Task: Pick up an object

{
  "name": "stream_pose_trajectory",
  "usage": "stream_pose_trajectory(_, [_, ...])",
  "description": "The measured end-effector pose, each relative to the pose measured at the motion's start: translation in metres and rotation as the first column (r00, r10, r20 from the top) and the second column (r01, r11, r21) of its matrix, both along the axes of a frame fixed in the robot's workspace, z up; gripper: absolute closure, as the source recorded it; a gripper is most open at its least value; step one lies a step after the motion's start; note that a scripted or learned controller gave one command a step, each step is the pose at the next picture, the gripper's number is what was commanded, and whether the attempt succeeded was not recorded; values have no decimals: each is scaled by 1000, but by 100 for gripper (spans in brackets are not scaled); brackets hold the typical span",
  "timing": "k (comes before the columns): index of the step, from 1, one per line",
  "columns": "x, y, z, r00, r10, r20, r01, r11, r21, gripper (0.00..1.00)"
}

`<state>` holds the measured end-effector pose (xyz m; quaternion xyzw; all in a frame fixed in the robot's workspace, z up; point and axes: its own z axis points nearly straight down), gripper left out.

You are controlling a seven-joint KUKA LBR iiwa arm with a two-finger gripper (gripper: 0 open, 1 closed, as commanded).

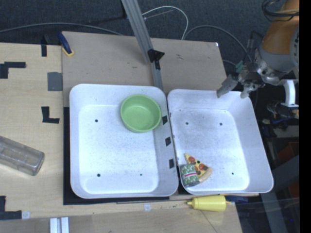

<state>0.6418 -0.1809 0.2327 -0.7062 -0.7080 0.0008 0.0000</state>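
The gripper (233, 92) hangs over the far right corner of the right bin (252, 130), its 2 dark fingers spread apart with nothing between them. One fingertip points down toward the bin's back rim, the other sits just to its right. Above the fingers, the grey wrist and the orange band of the arm (279, 35) rise toward the upper right of the view.

The right bin is shallow and white. At its near left corner lies a pizza slice toy (200, 169), with a small crumpled green and patterned packet (189, 175) touching it on the left. Both are well apart from the gripper, at the opposite end of the bin.

The left bin (82, 144) sits side by side with the right one, their rims touching. A light green bowl (140, 112) stands upright in its far right area.

Outside the bins, a yellow bottle (210, 203) lies on its side on the bench just in front of the right bin. A clear plastic container (19, 155) lies on the bench well to the left. A grey metal pole (138, 23) slants up from behind the bins.
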Motion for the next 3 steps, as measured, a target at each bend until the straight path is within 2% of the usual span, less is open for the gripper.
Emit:
stream_pose_trajectory(1, [0,0,0,1000,0,-1,0,1000,0,0])
stream_pose_trajectory(3, [-9,15,-124,1000,0,-6,0,1000,1,0])
